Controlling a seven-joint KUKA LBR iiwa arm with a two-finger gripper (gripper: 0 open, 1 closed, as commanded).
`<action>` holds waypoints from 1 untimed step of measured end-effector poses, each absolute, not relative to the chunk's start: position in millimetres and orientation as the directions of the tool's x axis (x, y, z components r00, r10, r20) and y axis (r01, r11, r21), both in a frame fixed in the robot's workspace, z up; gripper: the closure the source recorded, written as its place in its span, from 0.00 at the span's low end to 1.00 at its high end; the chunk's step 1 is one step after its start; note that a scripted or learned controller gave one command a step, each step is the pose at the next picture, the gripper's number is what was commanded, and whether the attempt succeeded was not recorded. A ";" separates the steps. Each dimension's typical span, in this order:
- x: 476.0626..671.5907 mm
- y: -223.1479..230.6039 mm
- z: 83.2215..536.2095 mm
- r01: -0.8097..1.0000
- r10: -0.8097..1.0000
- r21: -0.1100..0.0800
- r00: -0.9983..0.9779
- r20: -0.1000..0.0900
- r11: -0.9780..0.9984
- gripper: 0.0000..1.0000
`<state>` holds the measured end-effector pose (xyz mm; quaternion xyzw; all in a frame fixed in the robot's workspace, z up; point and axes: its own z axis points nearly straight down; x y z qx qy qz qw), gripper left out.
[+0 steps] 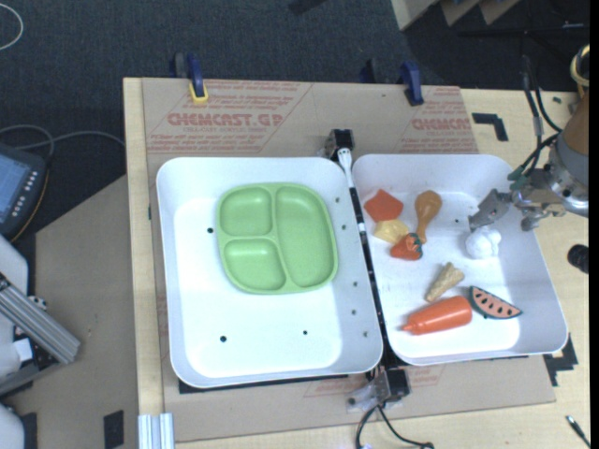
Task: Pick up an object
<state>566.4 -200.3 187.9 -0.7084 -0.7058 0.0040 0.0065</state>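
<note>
The right bin (533,279) holds several toy foods: a red-orange wedge (383,204), a brown drumstick (428,210), a yellow piece (391,231), a small red piece (407,247), a beige cone (445,282), an orange-red carrot (437,317), a watermelon slice (493,304) and a white lump (483,243). My gripper (511,215) hangs over the bin's right side, just above and right of the white lump. It looks open, with nothing between its fingers. Its left finger (487,211) is close to the lump's top.
The left bin (187,325) carries a green divided plate (278,238). A black hinge strip (360,241) runs between the bins. Blue clamps (410,82) hold the board at the back. Cables trail along the right edge behind the arm.
</note>
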 end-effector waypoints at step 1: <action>569.8 -199.8 196.5 1.000 1.000 0.000 0.000 0.000 0.000 0.00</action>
